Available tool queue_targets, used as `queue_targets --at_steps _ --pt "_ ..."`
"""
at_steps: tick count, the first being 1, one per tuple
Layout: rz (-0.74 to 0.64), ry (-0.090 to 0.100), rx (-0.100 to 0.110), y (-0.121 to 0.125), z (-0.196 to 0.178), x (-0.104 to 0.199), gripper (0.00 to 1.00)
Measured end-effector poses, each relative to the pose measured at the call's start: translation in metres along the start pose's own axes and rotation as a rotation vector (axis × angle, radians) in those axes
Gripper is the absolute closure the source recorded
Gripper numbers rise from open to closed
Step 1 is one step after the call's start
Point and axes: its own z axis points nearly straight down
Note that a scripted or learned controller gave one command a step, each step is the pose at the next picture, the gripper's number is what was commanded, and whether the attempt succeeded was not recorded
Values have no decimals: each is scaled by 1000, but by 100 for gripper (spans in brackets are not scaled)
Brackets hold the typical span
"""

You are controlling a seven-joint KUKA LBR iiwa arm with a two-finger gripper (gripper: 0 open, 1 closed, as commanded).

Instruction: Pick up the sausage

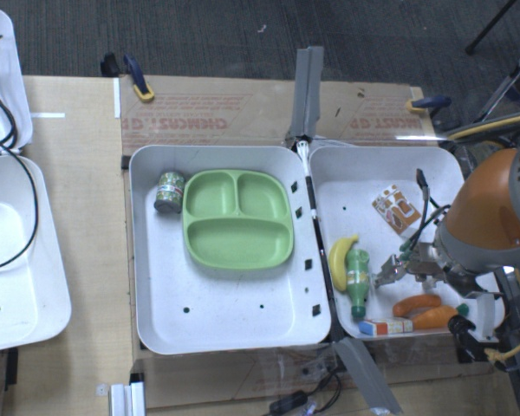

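Observation:
The sausage point(416, 304), a short reddish-orange link, lies near the front of the right bin point(373, 167). An orange carrot point(435, 318) lies against its front side. My gripper point(397, 271) hangs just behind and a little left of the sausage, between it and the green bottle point(357, 282). Its fingers stand open with nothing between them. The grey arm with its orange band point(490, 206) reaches in from the right and hides the bin's right side.
A yellow banana point(340, 262) lies beside the green bottle. A red-and-white box point(386, 326) rests at the right bin's front wall, and a snack packet point(396, 208) lies further back. The left bin point(156, 310) holds a green divided plate point(238, 219) and a small can point(168, 191).

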Motion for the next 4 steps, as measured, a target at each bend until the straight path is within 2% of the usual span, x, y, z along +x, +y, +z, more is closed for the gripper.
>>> queue_targets --at_steps 1,2,3,4 --pt "-87 0 -1 6 0 -62 0" --pt "-159 0 0 -1 0 7 0" --pt "-317 -3 -3 24 -100 79 0" --pt "-239 -3 0 26 -100 100 0"
